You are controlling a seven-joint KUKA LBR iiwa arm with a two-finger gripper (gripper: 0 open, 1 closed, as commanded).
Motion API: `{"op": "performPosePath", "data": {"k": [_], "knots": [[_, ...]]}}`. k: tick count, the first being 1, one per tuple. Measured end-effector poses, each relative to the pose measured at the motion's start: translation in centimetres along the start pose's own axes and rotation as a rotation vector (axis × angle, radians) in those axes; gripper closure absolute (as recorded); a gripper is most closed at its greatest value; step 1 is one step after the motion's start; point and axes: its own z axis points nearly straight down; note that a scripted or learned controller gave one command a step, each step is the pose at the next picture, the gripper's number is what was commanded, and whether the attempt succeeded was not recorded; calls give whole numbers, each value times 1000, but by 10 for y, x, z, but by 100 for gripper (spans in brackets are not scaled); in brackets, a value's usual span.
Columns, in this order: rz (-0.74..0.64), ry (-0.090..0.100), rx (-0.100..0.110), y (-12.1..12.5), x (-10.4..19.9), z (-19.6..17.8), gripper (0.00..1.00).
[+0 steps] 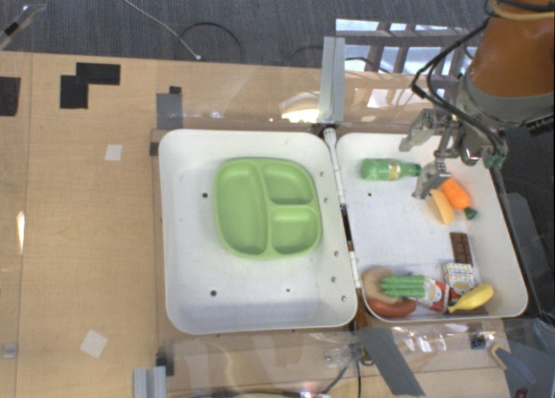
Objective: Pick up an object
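My gripper [422,160] hangs over the far part of the right bin [390,231], its two metal fingers [415,134] spread open with nothing between them. A small green bottle [390,169] lies on its side just left of the fingers. An orange carrot [457,194] and a pale yellow piece [442,206] lie right below the lower fingertip. A brown bar [461,247] lies further toward the near side.
A pile sits in the right bin's near corner: a banana [473,298], a green pod-like toy [406,285], a white packet [458,277] and a red and tan piece [386,299]. The left bin [191,283] holds a green divided plate [266,206].
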Motion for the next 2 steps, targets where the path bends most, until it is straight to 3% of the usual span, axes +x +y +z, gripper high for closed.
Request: {"op": "performPosePath", "data": {"k": [1, 2], "knots": [[-234, 8, -2, -75, 19, 118, 0], [-274, -6, 3, -77, -8, 158, 0]]}}
